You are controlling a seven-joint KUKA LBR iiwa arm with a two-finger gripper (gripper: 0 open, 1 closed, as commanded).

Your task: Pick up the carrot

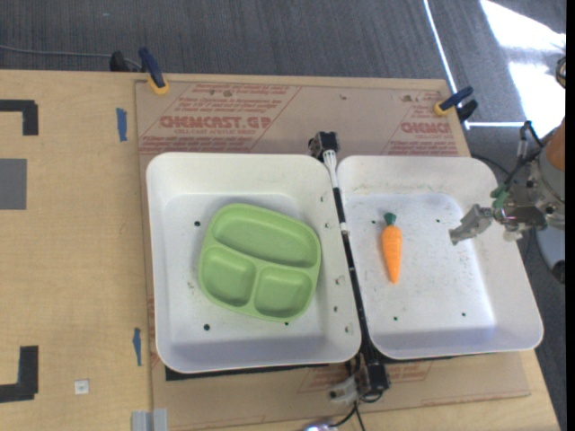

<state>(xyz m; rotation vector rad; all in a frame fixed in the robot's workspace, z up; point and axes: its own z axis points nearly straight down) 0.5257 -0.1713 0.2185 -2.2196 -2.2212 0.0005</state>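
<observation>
A green plate (259, 261) w/ three compartments is seen in the left bin (171, 268), lying flat approx. at its middle. The two bins are joined by a black clamp strip (346, 259) running btw. them. In the right bin (503, 317) the carrot (392, 250) is laid on the white floor, left of the bin's centre, orange body w/ green top pointed to the far side; nothing is touching it. Further right, the gripper (471, 224) is found above the right part of the same bin, well apart from the carrot. No object is held by it; if the jaws are open or closed cannot be told
</observation>
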